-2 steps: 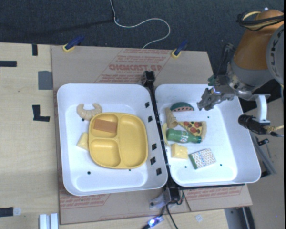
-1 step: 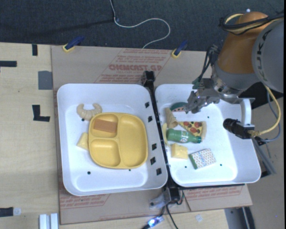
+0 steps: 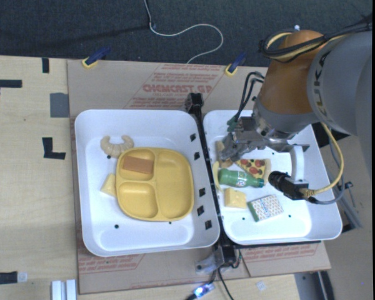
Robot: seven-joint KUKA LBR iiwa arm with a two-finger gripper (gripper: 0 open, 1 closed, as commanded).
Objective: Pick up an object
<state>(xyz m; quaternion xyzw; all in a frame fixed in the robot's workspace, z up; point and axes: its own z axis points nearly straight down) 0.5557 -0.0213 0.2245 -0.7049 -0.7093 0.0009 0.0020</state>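
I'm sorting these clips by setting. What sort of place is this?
Probably a robotics lab bench set up for grasping trials: two white bins on taped cardboard, toy food such as a green bottle and a yellow divided tray, and a grey-and-orange arm reaching in.

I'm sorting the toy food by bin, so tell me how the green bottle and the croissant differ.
The green bottle lies in the right bin, just below the gripper; the croissant lies in the left bin, beside the yellow tray. The bottle is straight and bright green with a label; the croissant is curved and pale tan. Both lie flat on a bin floor.
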